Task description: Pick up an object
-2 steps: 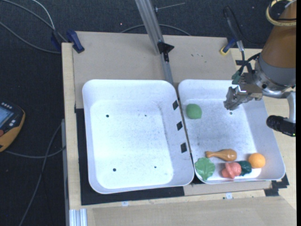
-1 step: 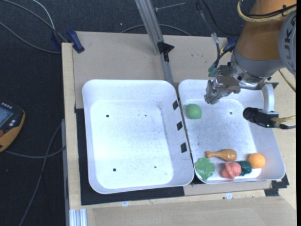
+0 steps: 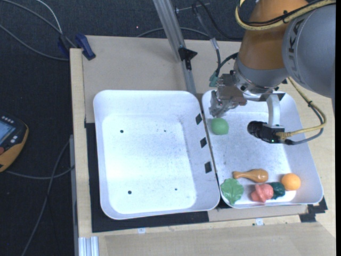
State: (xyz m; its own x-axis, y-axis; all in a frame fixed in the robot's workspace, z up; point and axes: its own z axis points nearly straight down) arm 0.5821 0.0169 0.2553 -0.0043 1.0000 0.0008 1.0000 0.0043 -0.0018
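Note:
A small green ball (image 3: 219, 126) lies at the far left of the right bin (image 3: 306, 167), close to the divider between the bins. My gripper (image 3: 217, 111) hangs right above it, at or just over its top edge. Along that bin's near edge lie a tan drumstick-shaped toy (image 3: 250, 175), a green leafy toy (image 3: 232, 190), a pink toy (image 3: 260, 193), a dark teal piece (image 3: 278, 190) and an orange ball (image 3: 291, 182). None of these is lifted.
The left bin (image 3: 106, 159) sits beside the right one, with black clips (image 3: 204, 142) on the shared rims. A black module (image 3: 264, 131) on the arm hangs over the right bin's middle. A metal post (image 3: 176, 41) rises behind the bins.

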